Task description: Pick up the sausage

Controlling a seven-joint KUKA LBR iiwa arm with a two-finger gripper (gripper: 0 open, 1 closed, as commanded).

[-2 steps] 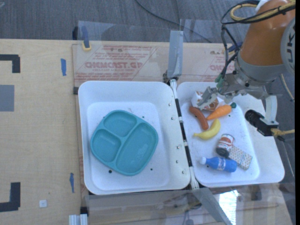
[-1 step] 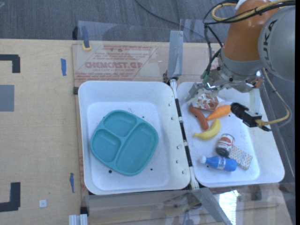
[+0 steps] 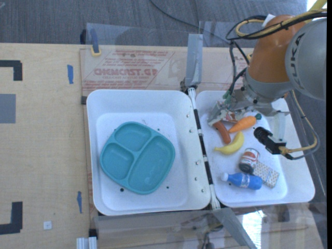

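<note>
- Rear of bench, left of centre: clear sheet (image 3: 129, 69) with red print. I read "CHEMCAST GP" in the large line. The smaller lines are too fine to read.
- Left bin (image 3: 92, 154): holds one teal divided plate (image 3: 137, 157), three compartments, lying flat.
- Right bin (image 3: 295, 188): holds all the small items.
- Sausage (image 3: 223, 132): reddish-brown, lying flat in the upper left part of the right bin, near the divider between the bins. Its long axis runs on a diagonal, upper-left end toward the bin's back corner, lower-right end toward the banana.
- My claw (image 3: 224, 112): over the back left of the right bin, just above the sausage's upper end. I cannot tell whether it is spread or pressed together. No item seen gripped.
- Banana (image 3: 232, 146): yellow, curved, just below the sausage's lower end.
- Carrot (image 3: 244, 124): orange, just right of the sausage. Narrow end points lower-left toward the sausage, green top at the upper right.
- Blue bottle (image 3: 243, 180): on its side, white cap to the left, near the front of the bin.
- Can (image 3: 249, 160): between banana and bottle, red and white label, text unreadable.
- Patterned packet (image 3: 267, 173): flat, just right of the can.
- My arm (image 3: 275, 51): enters from the right, orange band over the bin's back edge, wrist angled down and left. Part of the "KUKA" lettering shows on the grey link.
</note>
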